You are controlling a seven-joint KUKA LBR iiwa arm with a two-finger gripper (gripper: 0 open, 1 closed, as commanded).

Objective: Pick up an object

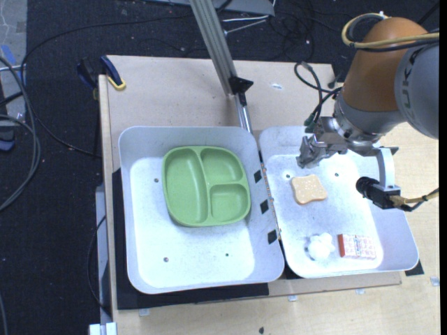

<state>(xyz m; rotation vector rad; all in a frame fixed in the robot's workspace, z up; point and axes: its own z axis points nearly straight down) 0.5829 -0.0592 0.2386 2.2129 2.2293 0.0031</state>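
The gripper (307, 155) hangs over the upper part of the right bin (398, 218), in the right half of the frame, with nothing between its fingers. They point down and toward the lower left, but from this slanted view I cannot tell whether they are spread or pressed together.

The nearest candidate is the toast-coloured piece (309, 189), a flat, roughly square slice that lies just below the gripper in the frame, on the bin floor near its left wall. The two are near but apart, with a strip of bare white floor between them. The slice has no strong long axis; its edges sit slightly turned against the bin walls. My judgement is that the coming move turns on this: a short drop toward the lower frame edge would bring the gripper over the slice.

Farther out, toward the lower right of the frame, a small white lump (320, 246) and a red-and-white packet (356, 246) lie side by side near the bin's lower rim, well apart from the gripper. The packet's long side runs roughly left to right.

In the left bin (140, 257), a green divided tray (207, 185) rests near the middle, across the divide from the gripper. Both bins sit on the table (174, 82).
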